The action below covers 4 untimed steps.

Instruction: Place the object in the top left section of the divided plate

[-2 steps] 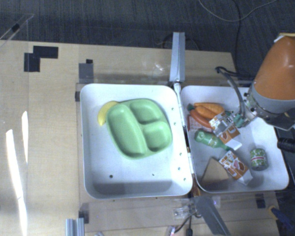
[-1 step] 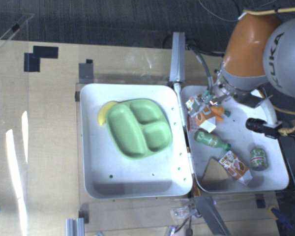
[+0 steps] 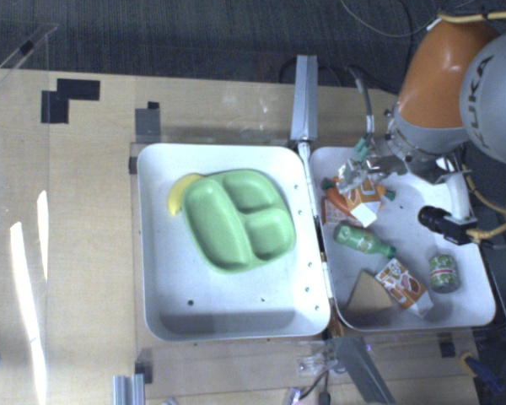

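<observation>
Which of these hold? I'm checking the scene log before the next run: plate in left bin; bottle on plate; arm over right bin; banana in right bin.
1. The green divided plate lies in the left bin. True.
2. The green bottle lies on the plate. False: it lies in the right bin.
3. The gripper is over the right bin's upper part. True.
4. The yellow banana is in the right bin. False: it sits in the left bin, at the plate's upper-left edge.

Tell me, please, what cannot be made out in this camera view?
- Yellow object: mostly hidden under the green divided plate, camera view.
- Gripper: blurred against packaging; whether anything is held is unclear.
- Small packet label: too small to read.
- Arm: cut off by the right edge.
</observation>
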Available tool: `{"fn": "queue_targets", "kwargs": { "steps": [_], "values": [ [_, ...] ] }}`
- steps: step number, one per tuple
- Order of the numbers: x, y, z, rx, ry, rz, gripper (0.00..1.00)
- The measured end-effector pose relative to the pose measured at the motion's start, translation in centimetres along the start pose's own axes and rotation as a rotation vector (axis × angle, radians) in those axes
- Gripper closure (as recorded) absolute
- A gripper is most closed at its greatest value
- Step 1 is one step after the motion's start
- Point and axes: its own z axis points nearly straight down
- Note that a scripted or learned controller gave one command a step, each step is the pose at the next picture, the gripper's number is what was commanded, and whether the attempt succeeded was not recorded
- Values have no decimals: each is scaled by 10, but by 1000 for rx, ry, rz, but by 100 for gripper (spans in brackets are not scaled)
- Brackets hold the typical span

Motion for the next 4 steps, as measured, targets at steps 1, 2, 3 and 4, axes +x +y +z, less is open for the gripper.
{"fn": "queue_targets", "kwargs": {
  "steps": [1, 2, 3, 4],
  "values": [
    [52, 44, 30, 2, 1, 164, 100],
    [107, 100, 6, 0, 1, 202, 100],
    [107, 100, 6, 0, 1, 201, 0],
    [107, 100, 6, 0, 1, 201, 0]
  ]
}}
